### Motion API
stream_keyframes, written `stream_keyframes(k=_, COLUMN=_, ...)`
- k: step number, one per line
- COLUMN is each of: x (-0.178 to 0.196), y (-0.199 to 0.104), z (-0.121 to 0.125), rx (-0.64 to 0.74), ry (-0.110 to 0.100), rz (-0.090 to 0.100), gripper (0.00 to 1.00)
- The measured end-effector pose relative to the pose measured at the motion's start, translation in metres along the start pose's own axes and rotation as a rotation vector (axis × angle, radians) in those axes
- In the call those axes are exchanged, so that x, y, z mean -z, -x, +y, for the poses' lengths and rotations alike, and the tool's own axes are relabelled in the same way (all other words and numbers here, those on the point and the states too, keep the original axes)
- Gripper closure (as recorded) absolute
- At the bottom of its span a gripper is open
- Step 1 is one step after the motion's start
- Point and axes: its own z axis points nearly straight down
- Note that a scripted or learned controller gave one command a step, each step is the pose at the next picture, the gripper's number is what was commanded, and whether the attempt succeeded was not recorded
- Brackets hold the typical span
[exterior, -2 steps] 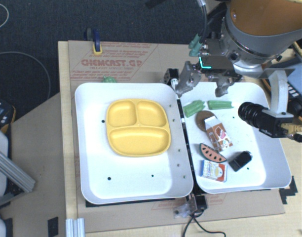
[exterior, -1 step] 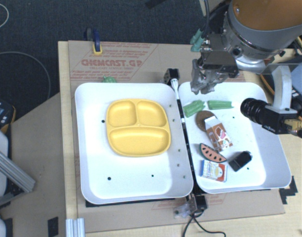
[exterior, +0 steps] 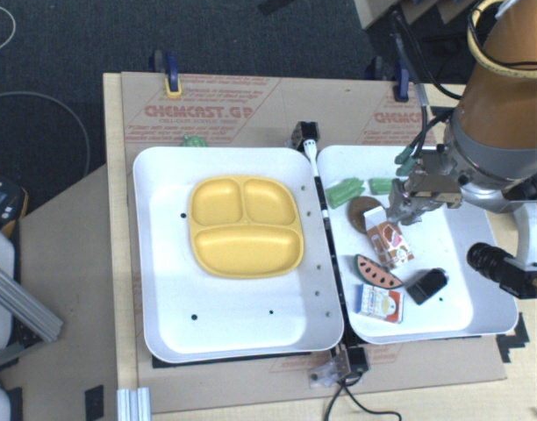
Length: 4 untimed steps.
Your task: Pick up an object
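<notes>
My gripper (exterior: 405, 207) hangs over the upper middle of the right bin (exterior: 479, 314). Just left of it lies a brown rounded piece (exterior: 365, 210), and directly below it a red and white packet (exterior: 391, 244). Whether anything is held cannot be seen from here. Further objects lie in this bin: a green piece (exterior: 343, 191) and a smaller green one (exterior: 380, 185) toward the back. Nearer the front are a red slice with dark seeds (exterior: 376, 272), a black block (exterior: 426, 285) and a small printed carton (exterior: 379, 303).
The left bin (exterior: 163, 305) holds a yellow divided plate (exterior: 246, 226) in its middle. A raised divider (exterior: 325, 235) separates the two bins. The arm's grey and orange body (exterior: 505, 86) looms over the right bin's back right corner.
</notes>
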Motion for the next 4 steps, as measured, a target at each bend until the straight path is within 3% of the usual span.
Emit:
stream_keyframes(k=1, x=-0.018, y=-0.023, z=0.001, rx=0.001, ry=0.0, rz=0.0, gripper=1.0)
stream_keyframes(k=2, x=0.108, y=-0.095, z=0.001, rx=0.007, ry=0.016, rz=0.004, gripper=1.0)
stream_keyframes(k=3, x=-0.026, y=-0.11, z=0.0, rx=0.0, ry=-0.003, rz=-0.001, gripper=1.0)
stream_keyframes(k=4, x=-0.01, y=-0.114, z=0.038, rx=0.0, ry=0.006, rz=0.0, gripper=1.0)
